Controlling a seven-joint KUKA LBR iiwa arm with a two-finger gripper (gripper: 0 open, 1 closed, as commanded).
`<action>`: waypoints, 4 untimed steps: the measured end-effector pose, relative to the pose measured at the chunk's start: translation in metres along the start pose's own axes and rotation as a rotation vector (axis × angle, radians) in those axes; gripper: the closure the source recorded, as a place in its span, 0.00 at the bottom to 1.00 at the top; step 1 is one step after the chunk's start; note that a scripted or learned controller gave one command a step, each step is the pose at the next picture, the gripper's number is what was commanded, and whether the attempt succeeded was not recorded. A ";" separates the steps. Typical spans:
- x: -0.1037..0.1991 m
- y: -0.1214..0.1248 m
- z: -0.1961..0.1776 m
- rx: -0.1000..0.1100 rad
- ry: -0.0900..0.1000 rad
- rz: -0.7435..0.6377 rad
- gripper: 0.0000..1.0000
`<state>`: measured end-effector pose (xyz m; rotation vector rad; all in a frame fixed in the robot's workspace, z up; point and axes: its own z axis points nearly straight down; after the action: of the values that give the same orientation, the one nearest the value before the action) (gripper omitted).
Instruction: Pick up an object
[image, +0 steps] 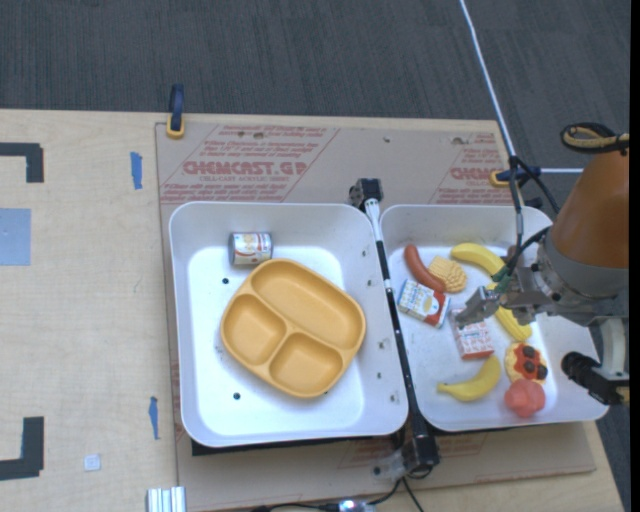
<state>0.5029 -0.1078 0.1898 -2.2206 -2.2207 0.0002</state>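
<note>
From above, the claw (478, 308) hangs low in the right bin (560, 415), over a small red-and-white packet (474, 342); whether it is apart or together I cannot tell. Crowded near it lie two bananas (474, 381), a sausage (423, 268) and a carton (420, 300). The risk: in such clutter the claw may nudge the flat packet aside or catch a neighbour instead. The left bin (190, 300) holds a yellow tray (292, 327) and a can (250, 247).
</note>
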 end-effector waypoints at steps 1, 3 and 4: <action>-0.002 0.012 0.103 -0.004 -0.001 0.001 0.00; 0.077 -0.008 0.005 -0.002 0.000 -0.001 1.00; 0.120 -0.023 -0.017 -0.004 -0.001 -0.001 1.00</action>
<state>0.4802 0.0125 0.2066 -2.2210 -2.2242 -0.0031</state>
